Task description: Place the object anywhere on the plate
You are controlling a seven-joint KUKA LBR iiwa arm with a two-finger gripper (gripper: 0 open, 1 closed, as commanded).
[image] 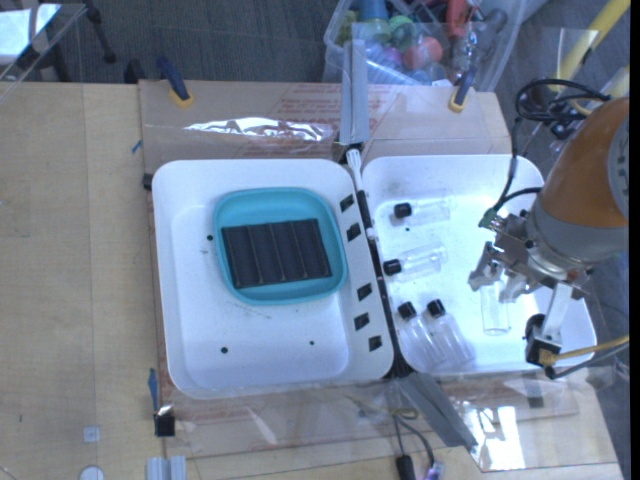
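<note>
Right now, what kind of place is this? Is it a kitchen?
Probably a robot lab, not a kitchen: a robot arm reaches over two white bins, with small clear bottles and a teal plate for practice.

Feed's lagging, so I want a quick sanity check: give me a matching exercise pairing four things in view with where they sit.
Things:
1. teal plate
2. capped vials
3. gripper
4. dark ridged block

Places:
a. right bin, along its left side
b. on the plate
c. left bin
d. over the right bin's right part, above a clear vial

Pairs: 1-c, 2-a, 3-d, 4-b
</note>
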